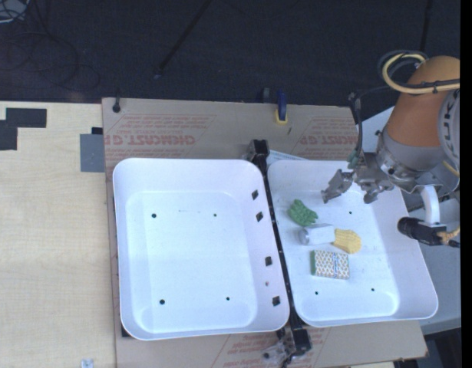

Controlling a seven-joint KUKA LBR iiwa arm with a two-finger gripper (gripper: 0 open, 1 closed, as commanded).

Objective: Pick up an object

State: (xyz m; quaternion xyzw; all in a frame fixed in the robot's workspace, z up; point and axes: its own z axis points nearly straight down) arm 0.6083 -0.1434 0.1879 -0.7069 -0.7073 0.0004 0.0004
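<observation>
In the right bin (404,297) lie a green lumpy object (302,212), a small white block (318,234), a yellow corn-like piece (347,241) and a flat patterned pad (330,264). My gripper (349,190) hovers over the bin's upper right part, up and to the right of these objects. Its two fingers are spread apart, with nothing between them.
The left bin (132,205) sits beside the right one, joined by a black clip strip (265,221). Both rest on a cardboard sheet (189,133). A pale wooden bench top (44,244) extends to the left. The arm's orange band (420,113) rises at the right edge.
</observation>
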